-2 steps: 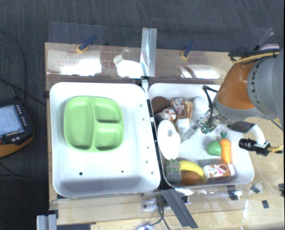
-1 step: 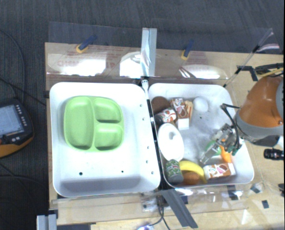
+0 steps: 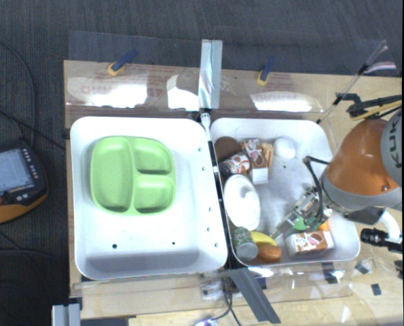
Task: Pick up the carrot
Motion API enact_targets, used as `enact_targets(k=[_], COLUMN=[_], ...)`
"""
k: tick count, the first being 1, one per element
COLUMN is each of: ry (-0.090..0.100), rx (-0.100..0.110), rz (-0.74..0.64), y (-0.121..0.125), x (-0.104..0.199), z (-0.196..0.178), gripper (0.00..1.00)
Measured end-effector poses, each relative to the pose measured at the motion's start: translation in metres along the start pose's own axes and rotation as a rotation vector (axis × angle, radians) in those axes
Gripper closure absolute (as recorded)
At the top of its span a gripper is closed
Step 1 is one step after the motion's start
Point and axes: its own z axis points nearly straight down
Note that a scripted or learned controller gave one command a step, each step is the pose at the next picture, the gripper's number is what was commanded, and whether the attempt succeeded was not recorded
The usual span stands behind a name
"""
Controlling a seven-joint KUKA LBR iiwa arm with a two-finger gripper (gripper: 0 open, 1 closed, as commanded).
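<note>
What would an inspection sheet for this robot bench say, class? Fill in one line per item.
Surface: wooden bench bearing two white bins, left bin and right bin.
Job's things: carrot, orange, at the right bin's near edge, beside a yellow piece.
Clutter: green divided plate in the left bin; white cup, small cartons, white ball, printed box in the right bin.
Grippers: hand low in the right bin, finger state unclear.
Cables: black cables on the floor at left.
Surroundings: dark carpet; handheld controller.
</note>
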Motion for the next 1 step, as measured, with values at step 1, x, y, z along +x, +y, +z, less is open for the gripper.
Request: enact_targets(k=[1], ry=[0.016], rx=[0.01], rz=[0.163], y=[0.0548], x=[-0.003], z=[-0.0333], gripper=[0.0])
